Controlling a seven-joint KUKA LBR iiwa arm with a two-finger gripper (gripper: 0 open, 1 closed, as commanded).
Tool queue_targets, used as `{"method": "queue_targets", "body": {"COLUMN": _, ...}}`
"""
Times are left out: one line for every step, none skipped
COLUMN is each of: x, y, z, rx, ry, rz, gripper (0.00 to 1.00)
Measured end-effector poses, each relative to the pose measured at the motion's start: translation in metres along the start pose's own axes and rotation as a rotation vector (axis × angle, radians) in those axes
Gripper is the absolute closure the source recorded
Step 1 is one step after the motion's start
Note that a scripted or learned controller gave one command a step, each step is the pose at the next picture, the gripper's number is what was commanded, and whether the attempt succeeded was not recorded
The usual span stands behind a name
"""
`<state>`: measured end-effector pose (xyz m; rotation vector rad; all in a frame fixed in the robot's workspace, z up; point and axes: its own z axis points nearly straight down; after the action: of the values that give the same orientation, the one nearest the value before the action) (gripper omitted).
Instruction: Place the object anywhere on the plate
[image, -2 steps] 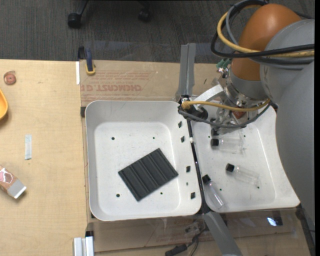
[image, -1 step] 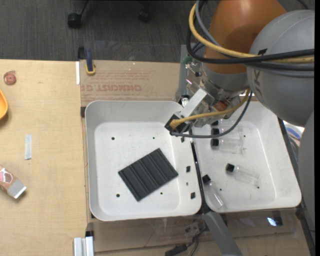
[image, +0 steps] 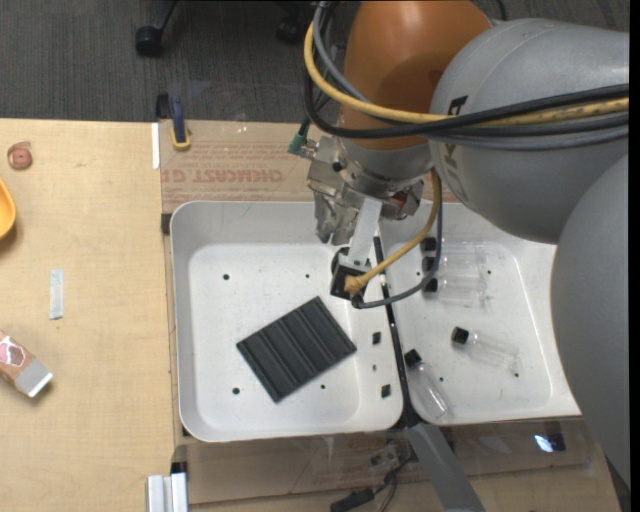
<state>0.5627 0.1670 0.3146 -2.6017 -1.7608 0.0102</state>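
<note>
One fixed camera sits above the bench (image: 90, 230) and looks down at a slant, near enough that the left bin (image: 215, 300) and right bin (image: 520, 290) fill much of its view, the arm (image: 540, 90) looming from the right.

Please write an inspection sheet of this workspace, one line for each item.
Surface: two shallow white bins, side by side.
Job's things: dark grey ribbed rectangular plate lies in left bin; clear plastic vials with black caps in right bin.
Clutter: small white strip on wooden tabletop, left.
Grippers: hand above left bin's far right corner.
Cables: yellow cable loops above the hand.
Surroundings: brown cardboard behind bins.
</note>
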Motion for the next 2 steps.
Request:
{"method": "queue_targets", "body": {"x": 0.0, "y": 0.055, "z": 0.015, "rx": -0.004, "ry": 0.001, "rz": -0.439, "gripper": 1.0}}
{"method": "queue_targets", "body": {"x": -0.015, "y": 0.045, "z": -0.004, "rx": -0.003, "ry": 0.001, "rz": -0.701, "gripper": 1.0}}
